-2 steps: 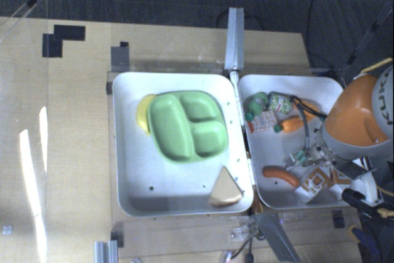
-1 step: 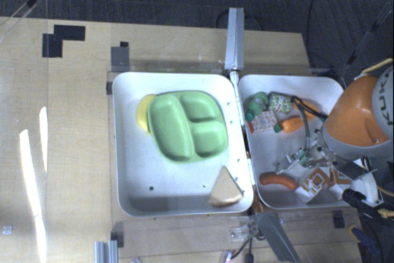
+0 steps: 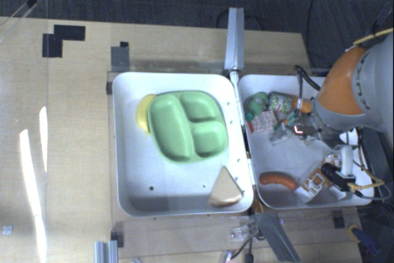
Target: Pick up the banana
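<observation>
Closest to the lens, at the bottom of the camera view, a tan wedge-shaped piece (image 3: 226,189) is lying in the near right corner of the left bin (image 3: 123,151), just short of the divider. Behind it a green compartment tray (image 3: 188,124) is sitting upside down or tilted across the middle of that bin, and the banana (image 3: 143,114) is peeking out as a yellow sliver from under the tray's left edge, mostly covered. Over in the right bin (image 3: 277,197) a sausage (image 3: 278,180) is resting near the front wall, with a small printed carton (image 3: 313,183) just beside it and a heap of packets (image 3: 269,113) toward the back. The gripper (image 3: 294,128) is hovering or dipping among those packets, well apart from the banana, and whether its jaws are spread or pressed together cannot be told from here. Judging by this, the task is barely begun: nothing yellow is being carried, the arm is working in the wrong bin, and reaching, uncovering and lifting the fruit are all remaining.
</observation>
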Controlling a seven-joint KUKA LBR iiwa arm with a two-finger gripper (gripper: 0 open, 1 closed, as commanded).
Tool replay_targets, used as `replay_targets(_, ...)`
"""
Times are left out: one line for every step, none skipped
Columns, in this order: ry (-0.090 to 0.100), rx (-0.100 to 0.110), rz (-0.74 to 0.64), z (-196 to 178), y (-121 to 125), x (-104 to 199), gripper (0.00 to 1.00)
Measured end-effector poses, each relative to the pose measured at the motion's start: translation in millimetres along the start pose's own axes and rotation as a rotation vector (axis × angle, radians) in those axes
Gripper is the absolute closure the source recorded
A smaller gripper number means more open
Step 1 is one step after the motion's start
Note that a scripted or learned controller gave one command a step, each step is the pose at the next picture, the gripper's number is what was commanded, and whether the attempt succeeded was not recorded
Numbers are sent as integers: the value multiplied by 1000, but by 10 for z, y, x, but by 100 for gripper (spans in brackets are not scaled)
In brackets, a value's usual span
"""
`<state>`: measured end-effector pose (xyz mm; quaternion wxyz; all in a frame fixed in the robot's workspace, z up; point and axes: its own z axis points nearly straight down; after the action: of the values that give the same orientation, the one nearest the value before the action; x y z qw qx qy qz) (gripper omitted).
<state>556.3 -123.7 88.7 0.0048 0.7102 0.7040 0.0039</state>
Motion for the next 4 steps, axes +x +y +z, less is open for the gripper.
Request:
replay_targets(-1,6,-69,-529,-268,-369,0)
replay_targets(0,8,-146,-429,-472,-362,0)
replay_targets(-2,3,-199,-1596,196,-813,0)
replay_targets(-2,4,-176,-2057,-93,-819,0)
